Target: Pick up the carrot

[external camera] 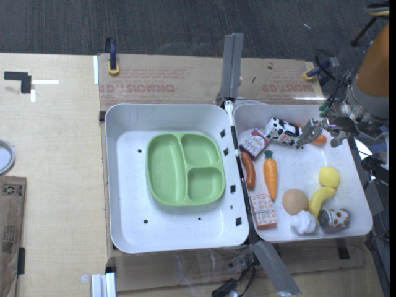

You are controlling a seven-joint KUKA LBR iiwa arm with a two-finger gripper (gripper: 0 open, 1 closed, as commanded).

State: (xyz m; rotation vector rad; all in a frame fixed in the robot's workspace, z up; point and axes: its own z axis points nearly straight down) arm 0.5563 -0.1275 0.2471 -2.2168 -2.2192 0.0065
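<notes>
The carrot (270, 172), orange with a green top, lies lengthwise in the right bin (362, 190), left of its middle and green end toward the back. My gripper (322, 135) hangs over the back right part of that bin, well to the right of and behind the carrot. It is open, with its fingers (307, 134) spread. A small orange item (319, 139) lies on the bin floor under the gap. Nothing is held.
Around the carrot lie a sausage (249, 169), a small carton (253, 143), a cow-patterned toy (283, 130), a snack box (263, 210), a brown ball (295, 201), a lemon (329, 177), a banana (320, 198) and a can (335, 219). The left bin (124, 184) holds a green divided plate (185, 168).
</notes>
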